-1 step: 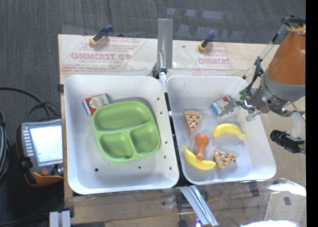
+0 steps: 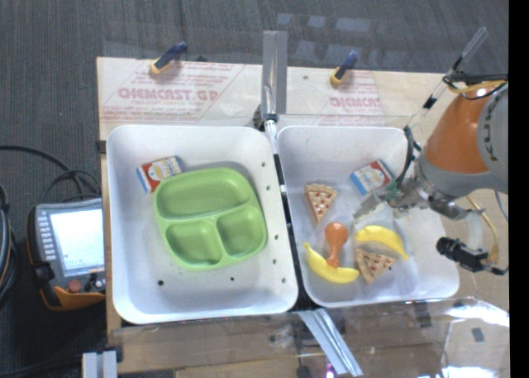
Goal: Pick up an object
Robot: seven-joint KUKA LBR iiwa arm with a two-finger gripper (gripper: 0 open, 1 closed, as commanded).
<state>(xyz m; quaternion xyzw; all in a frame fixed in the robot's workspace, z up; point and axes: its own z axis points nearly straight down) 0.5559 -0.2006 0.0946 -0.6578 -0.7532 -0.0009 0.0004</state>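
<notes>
End effector [image 2: 382,200] above banana [image 2: 382,240], right bin [image 2: 430,285]

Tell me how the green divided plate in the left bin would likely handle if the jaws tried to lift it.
The green divided plate looks like moulded plastic, so probably stiff and light for its size. It lies flat on the left bin floor with a low rounded rim, so a grasp from above would likely slip; pinching one edge may tilt it. Pushed, it should slide, not roll.
</notes>
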